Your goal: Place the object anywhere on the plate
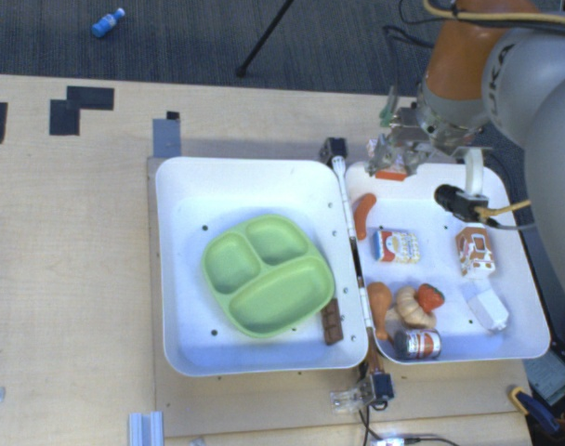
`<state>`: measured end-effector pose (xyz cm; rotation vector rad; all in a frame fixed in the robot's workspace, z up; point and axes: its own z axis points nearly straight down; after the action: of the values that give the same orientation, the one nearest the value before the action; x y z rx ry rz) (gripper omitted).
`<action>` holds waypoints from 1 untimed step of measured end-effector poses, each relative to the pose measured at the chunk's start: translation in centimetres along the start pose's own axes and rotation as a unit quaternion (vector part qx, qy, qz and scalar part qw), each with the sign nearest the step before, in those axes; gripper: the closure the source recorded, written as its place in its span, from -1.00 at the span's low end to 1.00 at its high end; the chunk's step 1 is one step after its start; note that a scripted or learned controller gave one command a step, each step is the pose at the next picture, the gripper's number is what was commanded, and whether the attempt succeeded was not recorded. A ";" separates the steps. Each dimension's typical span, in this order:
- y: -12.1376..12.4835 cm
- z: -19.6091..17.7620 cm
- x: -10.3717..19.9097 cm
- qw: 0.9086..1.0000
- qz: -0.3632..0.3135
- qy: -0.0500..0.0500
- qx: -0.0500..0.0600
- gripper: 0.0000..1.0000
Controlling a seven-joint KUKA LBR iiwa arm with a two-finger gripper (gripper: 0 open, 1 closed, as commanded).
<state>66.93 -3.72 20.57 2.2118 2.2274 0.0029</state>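
The gripper [391, 161] hangs over the right bin's [519, 337] far left corner; whether it is open or closed cannot be told. Below it lie a sausage [362, 214], a printed packet [397, 246] with unreadable lettering, and a can [414, 345] at the near edge. The green plate [268, 273] sits mid left bin [180, 249], a brown bar [331, 323] beside it.

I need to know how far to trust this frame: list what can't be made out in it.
- The gripper, camera view: small and cluttered under the wrist; whether it holds anything cannot be told.
- The can: label too small to read.
- The brown bar beside the green plate: too small to identify.
- The arm: cut off by the right edge.
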 end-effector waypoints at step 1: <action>0.0 2.1 9.3 1.000 0.001 0.001 0.000 1.00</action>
<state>66.89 5.56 18.47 2.2146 2.2278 0.0046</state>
